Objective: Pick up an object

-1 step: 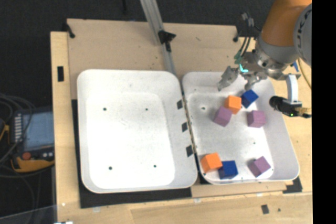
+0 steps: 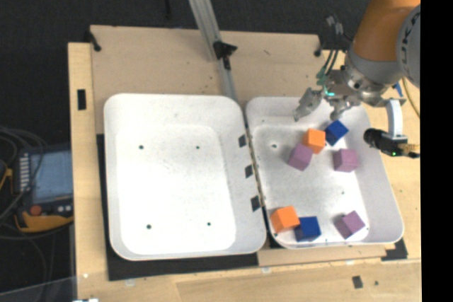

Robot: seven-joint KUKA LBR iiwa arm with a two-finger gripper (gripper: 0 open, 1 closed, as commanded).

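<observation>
The right bin [image 2: 368, 219] holds several small blocks. Near its far edge an orange block [image 2: 316, 140] touches a blue block [image 2: 337, 131], with a purple block [image 2: 300, 157] and another purple block [image 2: 345, 160] just in front. Along the near edge sit an orange block [image 2: 285, 218], a blue block [image 2: 308, 228] and a purple block [image 2: 350, 224]. My gripper [image 2: 323, 105] hangs over the bin's far edge, just behind the orange and blue pair. Its fingers [image 2: 307, 104] are spread apart with nothing between them.
The left bin [image 2: 127, 173] lies beside the right one, their rims touching at the middle. A slanted metal pole [image 2: 202, 7] rises behind the bins. A pendant and cables [image 2: 35, 184] lie off the bench at the left.
</observation>
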